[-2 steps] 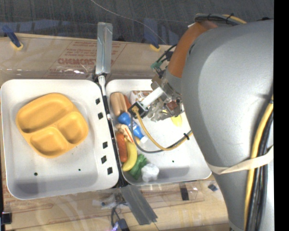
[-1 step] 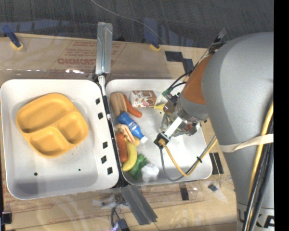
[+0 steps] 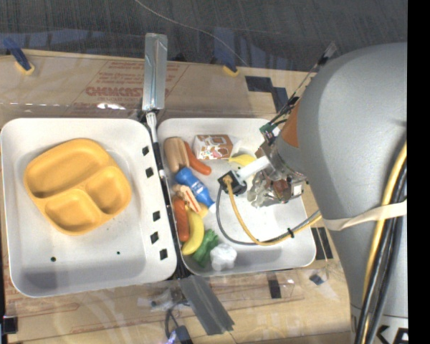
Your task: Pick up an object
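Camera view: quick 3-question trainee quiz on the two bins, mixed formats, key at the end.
1. True or false: the yellow tray lies in the left bin.
2. Which bin does the gripper hang over? A) left B) right
3. Fill in: the banana lies in the right bin near its ____ wall, beside the blue bottle.

Key: 1 true; 2 B; 3 left.

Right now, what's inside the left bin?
The left bin holds one yellow divided tray, lying toward its upper left with its compartments showing nothing in them. Whatever sits under the tray is covered. A few dark specks dot the bin floor.
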Controlling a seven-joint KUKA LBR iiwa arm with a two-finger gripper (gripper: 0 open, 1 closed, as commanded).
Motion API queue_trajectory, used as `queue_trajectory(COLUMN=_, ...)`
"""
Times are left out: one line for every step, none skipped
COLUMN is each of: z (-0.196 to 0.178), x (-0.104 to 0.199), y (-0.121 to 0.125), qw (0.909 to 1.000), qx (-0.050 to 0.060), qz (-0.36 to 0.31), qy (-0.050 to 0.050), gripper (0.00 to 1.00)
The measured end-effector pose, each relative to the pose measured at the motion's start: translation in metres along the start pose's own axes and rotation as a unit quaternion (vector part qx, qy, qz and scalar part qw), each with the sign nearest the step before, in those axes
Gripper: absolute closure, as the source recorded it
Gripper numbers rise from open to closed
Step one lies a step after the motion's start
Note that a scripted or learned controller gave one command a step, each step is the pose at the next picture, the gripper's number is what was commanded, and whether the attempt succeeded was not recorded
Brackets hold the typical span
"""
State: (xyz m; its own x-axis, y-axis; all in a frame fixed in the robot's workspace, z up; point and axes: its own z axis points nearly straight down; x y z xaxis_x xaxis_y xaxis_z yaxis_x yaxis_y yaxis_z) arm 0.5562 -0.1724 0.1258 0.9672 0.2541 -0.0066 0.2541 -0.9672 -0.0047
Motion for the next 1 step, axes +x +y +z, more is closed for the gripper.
queue_trajectory(z=0.0004, x=0.0001, y=-0.0006, qw=1.0000, qx=0.001, qz=0.000, qy=0.000, gripper=0.00)
